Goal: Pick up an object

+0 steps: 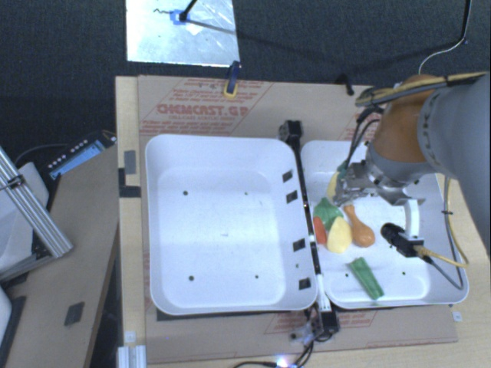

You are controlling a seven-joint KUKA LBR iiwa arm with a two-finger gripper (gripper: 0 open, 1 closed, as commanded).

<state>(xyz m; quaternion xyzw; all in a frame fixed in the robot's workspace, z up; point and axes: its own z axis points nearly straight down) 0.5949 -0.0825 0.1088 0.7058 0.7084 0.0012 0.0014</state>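
My gripper [347,192] reaches down into the right bin [399,294], just above a cluster of toy foods at the bin's left side. Under it lie a yellow lemon-like piece [339,237], an orange drumstick-shaped piece [358,228], a green leafy piece [327,211] and a thin red-orange piece [319,229]. A yellow item [332,184] peeks out beside the gripper. A green oblong piece [367,277] lies apart near the bin's front. The wrist hides the fingertips.
The left bin [222,221] sits beside the right one, split from it by a black-clipped divider [303,205]. Both rest on a cardboard sheet [199,106]. A shiny metal plate [182,21] lies behind the bench.
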